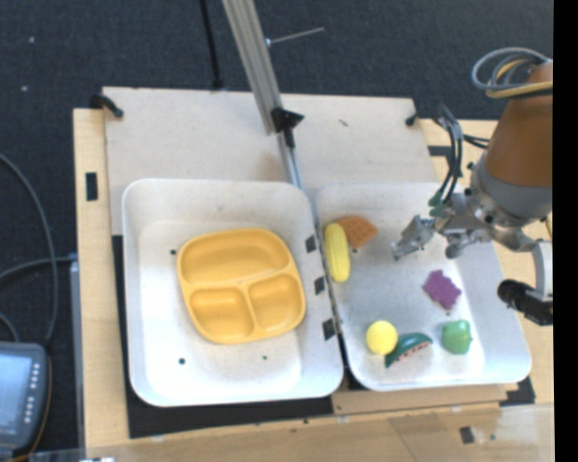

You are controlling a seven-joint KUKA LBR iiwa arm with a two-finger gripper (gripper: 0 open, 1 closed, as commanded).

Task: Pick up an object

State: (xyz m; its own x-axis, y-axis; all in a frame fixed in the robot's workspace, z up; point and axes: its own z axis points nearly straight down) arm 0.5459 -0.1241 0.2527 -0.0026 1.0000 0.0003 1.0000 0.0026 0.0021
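A: Which piece looks easiest to lift?

B: The purple block (442, 289) in the right bin (366, 378), just below the gripper (432, 238). It looks light, stiff, matte plastic; take it across its flat sides.

A: And the jaws?

B: Spread, holding nothing. The glossy yellow ball (381, 336) would likely slip.

Light is bright and even, from above. The white bins (222, 200) glare slightly. Shadows stay soft; detail is somewhat blurry.

Divided tray (241, 284) in left bin (144, 258); toys (441, 289) in right bin (506, 354)
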